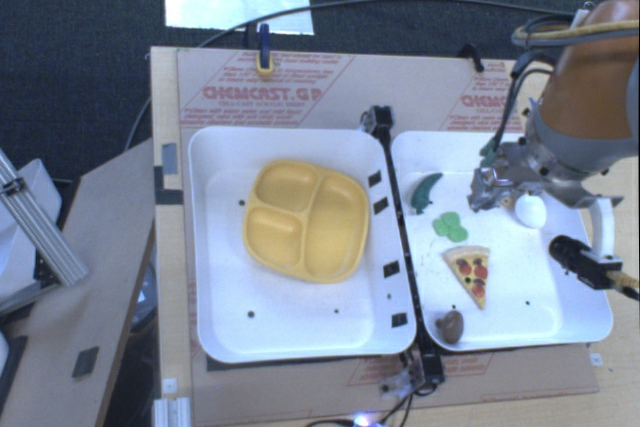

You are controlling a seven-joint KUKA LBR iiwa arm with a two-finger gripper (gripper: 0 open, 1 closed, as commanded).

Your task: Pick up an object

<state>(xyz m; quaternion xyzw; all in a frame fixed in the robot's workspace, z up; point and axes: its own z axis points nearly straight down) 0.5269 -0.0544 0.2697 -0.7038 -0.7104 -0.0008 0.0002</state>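
Here the bench (300,80) takes up most of the view, a brown board printed with red lettering, and on it two shallow white bins sit side by side, touching along their inner walls. The arm (590,80) comes in from the right, its orange band large near the upper right corner, bending down over the far side of the right bin (580,320).

The left bin (225,315) holds one thing, a yellow divided plate (305,218) lying flat near its middle, a little toward the wall it shares with the other bin.

The gripper (487,187) hangs low over the right bin's far half, roughly midway between the shared wall and the outer right wall. Its metal fingers are bunched in shadow, and I cannot tell whether they are parted or pressed together, nor whether anything is between them. A white egg-shaped object (530,210) lies just beside it, toward the right wall.

The other pieces are scattered over the right bin. A pizza slice toy (470,273) lies near the middle with its point toward the near edge. A dark green curved piece (426,190) sits close to the shared wall in the far half, and a lighter green leafy piece (450,227) lies between it and the pizza slice. A small brown lump (450,325) rests in the near corner by the shared wall. A black part of the robot (580,260) juts out by the right wall.
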